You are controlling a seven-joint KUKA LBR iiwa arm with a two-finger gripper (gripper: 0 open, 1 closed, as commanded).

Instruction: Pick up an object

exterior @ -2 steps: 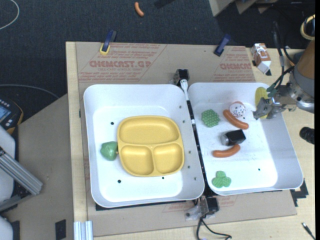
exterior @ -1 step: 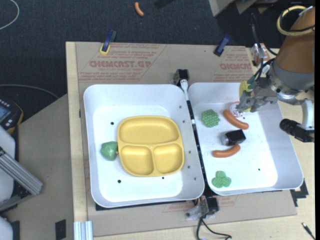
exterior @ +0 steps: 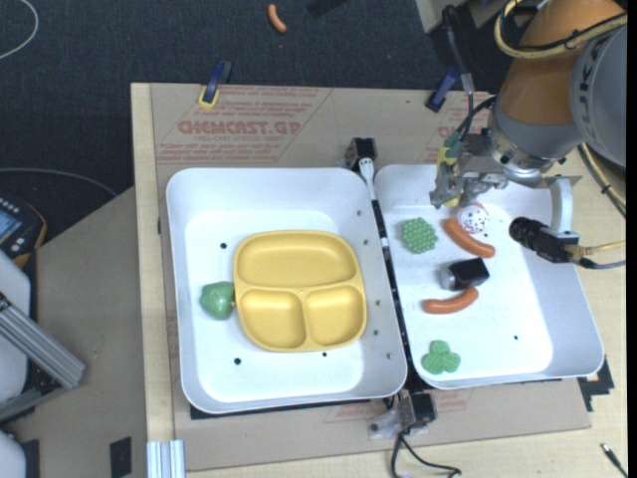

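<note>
My gripper point(exterior: 455, 197) hangs over the back part of the right bin point(exterior: 557, 337), reaching in from the right. Just below and right of it lie a red sausage point(exterior: 466, 237) and a white ball with dark dots point(exterior: 477, 219), touching each other. A green knobbly ball point(exterior: 419, 235) sits to the gripper's lower left. Nearer the front lie a black block point(exterior: 468, 272), a second orange sausage point(exterior: 450, 304) and a green broccoli piece point(exterior: 440, 358). I see nothing held by the gripper.
The left bin point(exterior: 199, 217) holds a yellow divided plate point(exterior: 299, 289) with a green lump point(exterior: 217, 299) at its left side. A black cylinder point(exterior: 537, 237) on the arm juts out over the right bin's right half. Clamps sit between the bins.
</note>
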